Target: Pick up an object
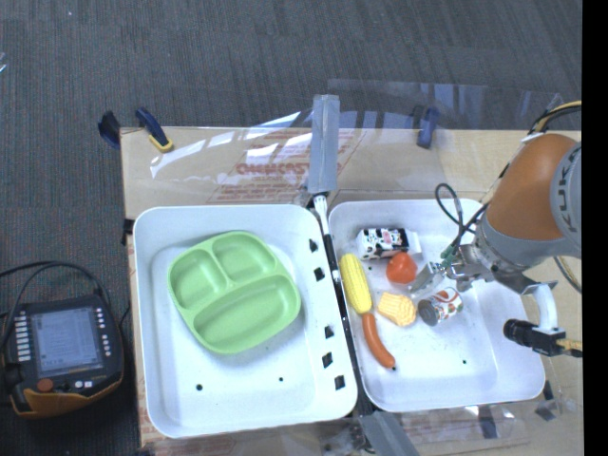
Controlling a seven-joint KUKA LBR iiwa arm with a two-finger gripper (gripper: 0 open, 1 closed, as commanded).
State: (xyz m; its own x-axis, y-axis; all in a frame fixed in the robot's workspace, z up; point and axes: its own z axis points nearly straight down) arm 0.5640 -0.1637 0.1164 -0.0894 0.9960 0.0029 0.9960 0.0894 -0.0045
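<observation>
Lighting evenly and brightly from overhead; glaring off the clear sheet (275, 155) behind the white bins (152, 369); casting faint shadows; blurring slightly, softening fine detail throughout.

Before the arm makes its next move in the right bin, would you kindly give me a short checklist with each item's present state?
1. Tool over right bin: ok.
2. Object seen between its fingers: cannot tell.
3. Small can close below tool: ok.
4. Tomato apart from corn: ok.
5. Carrot lying free on the bin floor: ok.
6. Green tray in left bin, out of the way: ok.
</observation>
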